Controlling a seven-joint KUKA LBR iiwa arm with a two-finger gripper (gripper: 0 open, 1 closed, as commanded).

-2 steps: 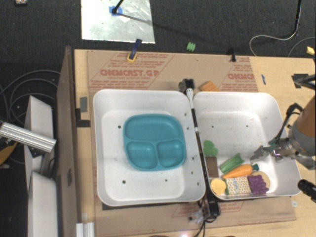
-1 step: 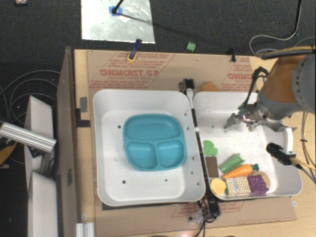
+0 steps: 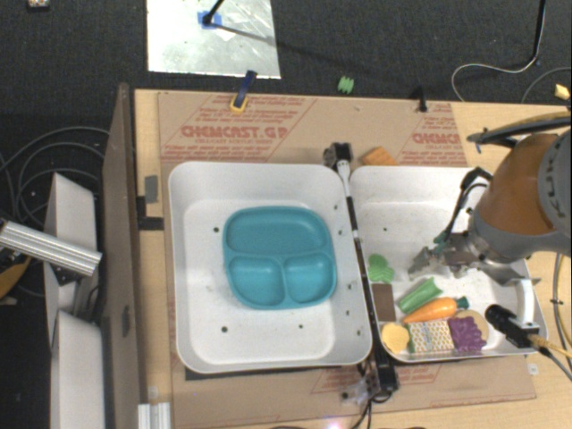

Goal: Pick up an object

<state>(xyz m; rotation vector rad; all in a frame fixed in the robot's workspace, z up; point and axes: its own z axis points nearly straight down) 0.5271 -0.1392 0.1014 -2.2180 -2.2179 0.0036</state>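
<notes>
I see the gripper (image 3: 435,259) low over the right bin (image 3: 402,199), above the toy carrot (image 3: 431,310); I cannot tell how its fingers stand.

Red print reading "CHEMCAST GP" stands on the brown protective sheet (image 3: 268,123) behind the bins, once at the left and again, partly hidden, at the right

One fixed camera looks down at a slant from above on the tabletop (image 3: 295,119) and both white bins (image 3: 192,266), from moderate distance.
</notes>
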